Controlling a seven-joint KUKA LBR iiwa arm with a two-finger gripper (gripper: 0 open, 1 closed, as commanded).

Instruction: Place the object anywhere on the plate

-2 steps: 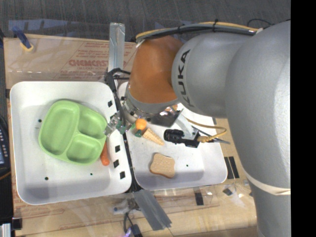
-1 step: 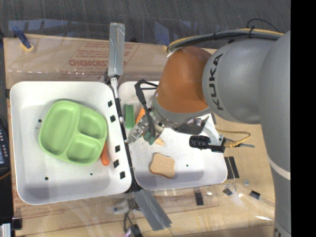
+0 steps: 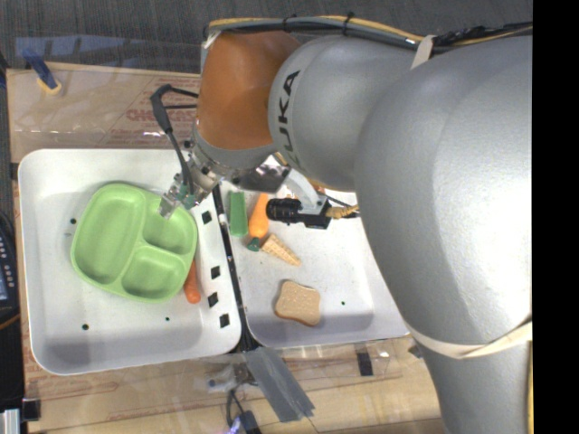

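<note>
A light green divided plate lies in the left bin. My gripper hangs over the plate's upper right rim, below the arm's orange band. A small orange carrot-like piece lies on the bin floor against the plate's lower right edge, below the gripper. I cannot make out anything held at the gripper's tip.
The right bin holds a green stick, an orange piece, a cone-shaped toy and a bread slice. The big grey arm covers the bench's right side. A black cable loops above the left bin.
</note>
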